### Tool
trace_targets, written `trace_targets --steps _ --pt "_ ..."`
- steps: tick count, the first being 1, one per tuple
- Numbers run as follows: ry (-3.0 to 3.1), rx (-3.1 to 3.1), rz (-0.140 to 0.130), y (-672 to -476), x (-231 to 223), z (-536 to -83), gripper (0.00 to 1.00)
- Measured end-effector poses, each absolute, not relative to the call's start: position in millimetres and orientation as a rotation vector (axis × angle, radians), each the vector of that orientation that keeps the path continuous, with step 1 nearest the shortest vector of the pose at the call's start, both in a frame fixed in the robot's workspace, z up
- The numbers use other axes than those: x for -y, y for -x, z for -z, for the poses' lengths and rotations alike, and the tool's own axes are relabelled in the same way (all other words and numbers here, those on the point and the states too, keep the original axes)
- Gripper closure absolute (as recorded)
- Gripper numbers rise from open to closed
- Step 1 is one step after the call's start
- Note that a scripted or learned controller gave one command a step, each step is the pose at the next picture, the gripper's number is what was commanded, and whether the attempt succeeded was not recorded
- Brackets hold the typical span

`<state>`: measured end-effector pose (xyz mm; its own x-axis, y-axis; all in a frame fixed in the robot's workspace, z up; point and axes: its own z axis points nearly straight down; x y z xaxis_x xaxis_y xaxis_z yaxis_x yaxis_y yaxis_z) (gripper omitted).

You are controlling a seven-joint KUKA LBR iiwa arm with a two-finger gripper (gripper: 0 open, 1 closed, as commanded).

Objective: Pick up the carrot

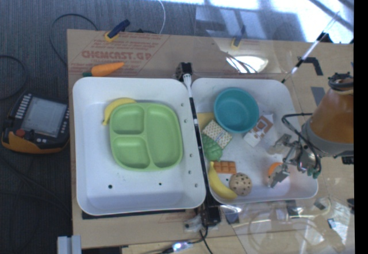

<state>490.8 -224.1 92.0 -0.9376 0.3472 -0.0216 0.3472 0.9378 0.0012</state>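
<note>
Gripper (286,168) low in the right bin (299,192), lower right of frame, fingers spread about a small orange piece, judged the carrot (274,167). Step: grasp approach. Next: close squarely on it, then lift clear of the bin wall.

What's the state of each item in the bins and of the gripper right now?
gripper: low over the right bin's right side, at a small orange thing; hold not clear
teal bowl: upright, in the right bin
green divided plate: flat in the left bin
carrot: lying on the bench outside the bins
banana: at the plate's top left edge
second banana: lying in the right bin
</note>
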Motion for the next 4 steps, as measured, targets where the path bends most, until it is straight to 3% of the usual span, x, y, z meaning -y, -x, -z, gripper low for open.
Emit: trace_targets --steps 1,3,4 --pt "-0.711 -3.044 0.003 -550.1 224 -91 0.00" --pt "0.189 -3.112 0.008 -519.4 222 -92 0.00" --pt "0.193 -3.128 0.000 -496.5 222 -125 0.00"
